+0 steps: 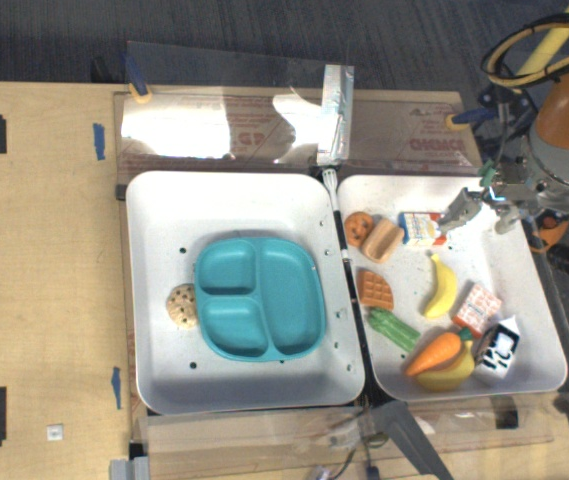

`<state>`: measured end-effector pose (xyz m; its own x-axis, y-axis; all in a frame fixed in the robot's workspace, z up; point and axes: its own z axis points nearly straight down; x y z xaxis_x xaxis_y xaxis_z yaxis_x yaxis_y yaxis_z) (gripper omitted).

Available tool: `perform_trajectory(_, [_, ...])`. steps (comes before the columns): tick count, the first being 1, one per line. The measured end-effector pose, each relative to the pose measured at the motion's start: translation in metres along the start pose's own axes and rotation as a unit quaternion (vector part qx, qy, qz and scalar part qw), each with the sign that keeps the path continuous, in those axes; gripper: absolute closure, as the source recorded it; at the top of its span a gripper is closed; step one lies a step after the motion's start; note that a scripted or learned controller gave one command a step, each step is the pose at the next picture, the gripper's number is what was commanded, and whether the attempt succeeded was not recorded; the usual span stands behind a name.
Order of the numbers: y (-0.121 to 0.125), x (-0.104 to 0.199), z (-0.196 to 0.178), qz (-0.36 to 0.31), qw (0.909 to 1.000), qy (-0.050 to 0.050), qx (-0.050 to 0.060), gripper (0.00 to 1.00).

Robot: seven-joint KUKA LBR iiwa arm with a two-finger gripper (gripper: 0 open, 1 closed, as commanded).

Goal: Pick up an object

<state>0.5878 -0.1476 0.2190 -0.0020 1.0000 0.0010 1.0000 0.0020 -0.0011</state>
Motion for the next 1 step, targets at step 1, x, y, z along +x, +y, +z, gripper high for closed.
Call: perform_trajectory(1, [-0.0436,-0.0078,0.1098,-0.011,0.9999,0.0,0.0,0.0])
